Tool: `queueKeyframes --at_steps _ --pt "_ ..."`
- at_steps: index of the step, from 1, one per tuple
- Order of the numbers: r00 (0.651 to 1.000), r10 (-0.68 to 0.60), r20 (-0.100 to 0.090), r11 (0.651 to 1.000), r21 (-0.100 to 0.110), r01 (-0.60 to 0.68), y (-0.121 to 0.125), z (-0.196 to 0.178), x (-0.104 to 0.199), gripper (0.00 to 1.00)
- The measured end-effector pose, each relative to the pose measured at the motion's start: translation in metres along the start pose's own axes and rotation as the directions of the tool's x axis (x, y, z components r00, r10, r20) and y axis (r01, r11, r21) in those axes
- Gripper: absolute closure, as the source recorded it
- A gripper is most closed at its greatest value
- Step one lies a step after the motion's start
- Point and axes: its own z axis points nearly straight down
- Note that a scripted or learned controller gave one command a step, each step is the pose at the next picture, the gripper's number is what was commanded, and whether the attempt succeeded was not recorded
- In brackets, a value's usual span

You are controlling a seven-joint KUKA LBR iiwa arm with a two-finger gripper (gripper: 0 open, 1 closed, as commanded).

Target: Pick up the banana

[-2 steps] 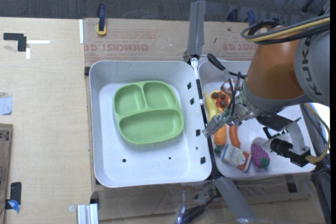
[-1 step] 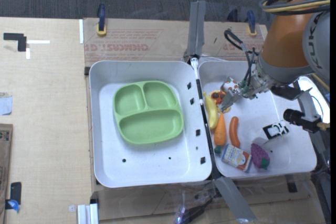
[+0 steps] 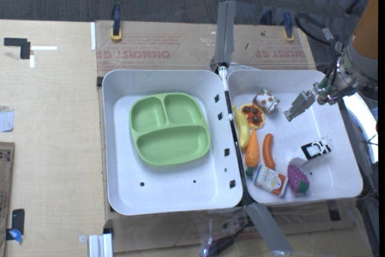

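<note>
I judge the banana [image 3: 242, 126] light, stiff and slick, best pinched mid-length across its width; claw [image 3: 296, 107] at its three o'clock, whether apart or together I cannot tell.

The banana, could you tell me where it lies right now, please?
The banana lies in the right bin, along its left wall, touching the pizza slice, above the carrot.

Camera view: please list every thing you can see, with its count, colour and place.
bins: 2, white, side by side on bench
plate: 1, green, left bin
banana: 1, yellow, right bin, left edge
pizza slice: 1, red-topped, beside banana
carrot: 1, orange, below banana
sausage: 1, red, beside carrot
carton: 1, front of right bin
grapes: 1, purple, beside carton
clamps: 2, blue, back edge
claw: 1, grey, above right bin
</note>
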Motion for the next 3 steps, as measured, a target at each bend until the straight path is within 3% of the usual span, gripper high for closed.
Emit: queueKeyframes --at_steps 1,2,3 --pt "0.998 0.064 -0.002 0.998 0.003 -0.064 -0.018 0.093 0.052 0.00" --pt "0.999 -0.047 -0.002 0.999 0.002 0.047 0.043 0.134 0.070 0.00" --pt "0.995 0.097 -0.001 0.995 0.002 -0.097 0.036 0.133 0.053 0.00"
